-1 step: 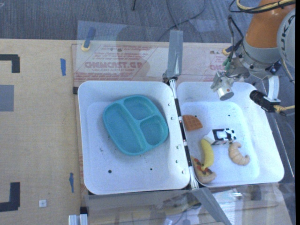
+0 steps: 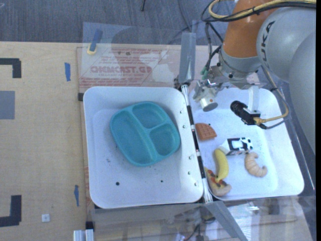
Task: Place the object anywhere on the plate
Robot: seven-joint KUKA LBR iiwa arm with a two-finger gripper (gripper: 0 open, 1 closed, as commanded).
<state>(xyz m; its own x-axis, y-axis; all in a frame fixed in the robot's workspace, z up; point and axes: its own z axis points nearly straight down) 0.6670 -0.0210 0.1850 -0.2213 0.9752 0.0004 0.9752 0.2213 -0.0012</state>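
The teal three-part plate (image 2: 145, 133) is lying in the left bin (image 2: 95, 149); the hand (image 2: 206, 98) is hanging over the right bin (image 2: 288, 179), its opening hard to tell; a yellow banana (image 2: 221, 164) is lying there.

The plate (image 2: 145, 133) is teal, with three compartments, and it lies flat in the left bin (image 2: 100, 185), a little turned. In the right bin (image 2: 286, 179) lie a waffle (image 2: 205, 131) near the divider, a yellow banana (image 2: 221, 164), a croissant (image 2: 255, 165), a black-and-white toy (image 2: 239, 144), and one more food piece (image 2: 219, 186) touching the banana's lower end.
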